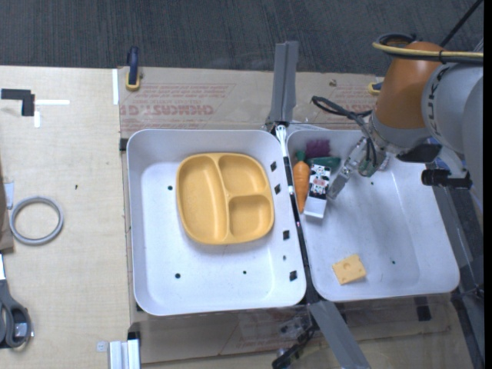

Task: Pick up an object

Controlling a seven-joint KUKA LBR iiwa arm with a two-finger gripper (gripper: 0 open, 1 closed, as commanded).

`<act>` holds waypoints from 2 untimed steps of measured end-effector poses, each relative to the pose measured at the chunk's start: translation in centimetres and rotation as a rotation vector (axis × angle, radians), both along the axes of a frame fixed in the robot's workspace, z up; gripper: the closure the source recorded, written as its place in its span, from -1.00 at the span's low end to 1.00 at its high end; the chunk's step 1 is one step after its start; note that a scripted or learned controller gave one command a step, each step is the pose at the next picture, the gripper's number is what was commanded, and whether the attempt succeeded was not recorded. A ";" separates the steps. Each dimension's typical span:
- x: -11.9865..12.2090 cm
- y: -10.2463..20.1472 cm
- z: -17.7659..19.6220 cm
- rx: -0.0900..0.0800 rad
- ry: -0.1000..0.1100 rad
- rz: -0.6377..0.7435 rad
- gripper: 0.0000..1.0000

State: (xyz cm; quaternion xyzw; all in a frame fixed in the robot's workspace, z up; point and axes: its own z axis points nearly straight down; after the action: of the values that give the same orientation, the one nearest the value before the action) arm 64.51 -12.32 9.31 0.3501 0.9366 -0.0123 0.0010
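Note:
My gripper [337, 187] hangs low over the back left part of the right bin [407, 237], slanting down to the left. Its tip is right beside a small white box [316, 197] with black and red print, and may be touching it. An orange carrot [301, 181] lies just left of the box, against the bin wall. Behind them sit a green object [328, 162] and a purple one [317, 142]. A yellow wedge like cheese [349, 269] rests near the bin's front, apart from the gripper.
The left bin [154, 283] holds a yellow divided plate [225, 198]. A grey divider bar [285, 83] rises between the bins at the back. On the bench at left lie a grey ring [34, 220] and scissors [14, 323].

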 end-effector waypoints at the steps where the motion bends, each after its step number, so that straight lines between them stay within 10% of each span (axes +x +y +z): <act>1: 0.4 0.8 0.1 -0.002 0.000 0.162 -1.00; 2: 0.5 1.0 1.1 0.003 -0.004 0.161 1.00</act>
State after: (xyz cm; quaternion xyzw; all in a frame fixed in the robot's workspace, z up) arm 65.04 -11.35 10.40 0.2735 0.9618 -0.0101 0.0035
